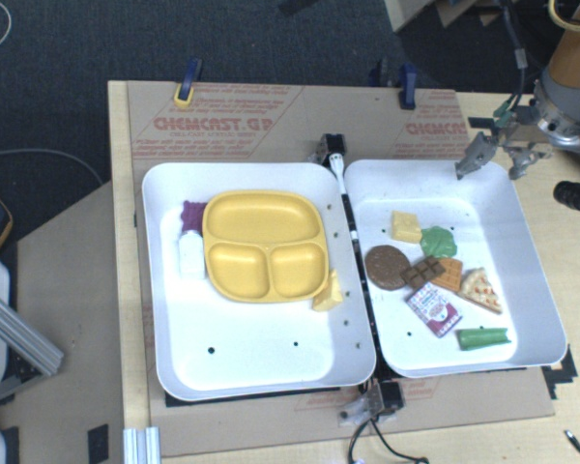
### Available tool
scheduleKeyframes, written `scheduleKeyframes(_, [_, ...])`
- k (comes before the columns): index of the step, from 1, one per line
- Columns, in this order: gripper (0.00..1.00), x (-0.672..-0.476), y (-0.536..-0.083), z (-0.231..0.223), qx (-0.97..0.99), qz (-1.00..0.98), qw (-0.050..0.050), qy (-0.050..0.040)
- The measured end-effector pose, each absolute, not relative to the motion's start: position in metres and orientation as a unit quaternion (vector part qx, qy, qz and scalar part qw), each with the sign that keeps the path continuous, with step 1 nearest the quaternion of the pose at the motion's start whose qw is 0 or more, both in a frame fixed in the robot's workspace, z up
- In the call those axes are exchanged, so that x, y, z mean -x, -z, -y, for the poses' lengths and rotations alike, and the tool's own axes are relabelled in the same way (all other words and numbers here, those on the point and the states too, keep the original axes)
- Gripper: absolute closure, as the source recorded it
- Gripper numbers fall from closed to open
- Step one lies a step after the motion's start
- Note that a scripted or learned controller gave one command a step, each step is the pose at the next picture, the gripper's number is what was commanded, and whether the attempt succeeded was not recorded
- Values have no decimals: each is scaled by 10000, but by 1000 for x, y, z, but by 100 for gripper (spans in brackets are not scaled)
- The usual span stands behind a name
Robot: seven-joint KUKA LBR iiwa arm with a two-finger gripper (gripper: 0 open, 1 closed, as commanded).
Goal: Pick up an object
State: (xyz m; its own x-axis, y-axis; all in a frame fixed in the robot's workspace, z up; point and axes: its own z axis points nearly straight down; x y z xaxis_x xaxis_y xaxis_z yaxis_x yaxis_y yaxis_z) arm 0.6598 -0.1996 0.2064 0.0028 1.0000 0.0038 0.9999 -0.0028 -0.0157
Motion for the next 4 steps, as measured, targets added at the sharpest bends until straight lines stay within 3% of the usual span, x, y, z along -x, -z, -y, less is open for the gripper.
scheduleKeyframes(1, [0, -663, -216, 199, 7070, 7072, 3, -1])
scheduleKeyframes(2, [0, -656, -155, 196, 7069, 7073, 29, -18])
scheduleKeyframes(3, [0, -661, -93, 198, 7065, 7077, 33, -18])
scheduleKeyframes(4, [0, -662, -84, 197, 7063, 7079, 14, -9])
